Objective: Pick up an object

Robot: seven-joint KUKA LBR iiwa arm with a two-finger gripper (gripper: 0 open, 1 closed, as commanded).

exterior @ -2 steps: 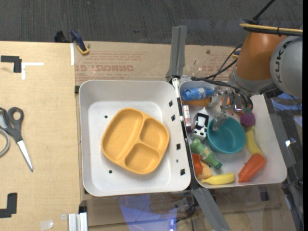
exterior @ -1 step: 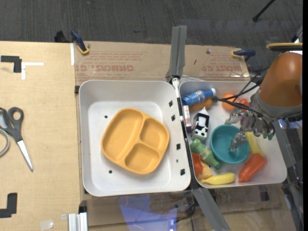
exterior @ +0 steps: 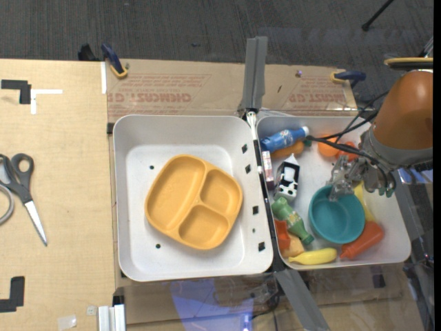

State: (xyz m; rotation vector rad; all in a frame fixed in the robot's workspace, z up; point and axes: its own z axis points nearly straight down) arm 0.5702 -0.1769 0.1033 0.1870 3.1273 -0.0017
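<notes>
Because the right bin (exterior: 398,248) was crowded, a yellow banana (exterior: 313,256) and an orange carrot (exterior: 362,240) lay wedged along its lower edge, hemming in the teal bowl (exterior: 336,218). Just above the bowl's upper right rim hovered the pincer (exterior: 348,180); whether it was apart or together could not be told. Left of it, the yellow divided plate (exterior: 193,201) lay alone in the left bin (exterior: 131,185). Farther up, a blue bottle (exterior: 284,138) rested against the right bin's top wall, likely tipped there.

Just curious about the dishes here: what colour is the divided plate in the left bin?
Orange-yellow: the round three-compartment plastic plate, seen clearly in the camera view.
</notes>
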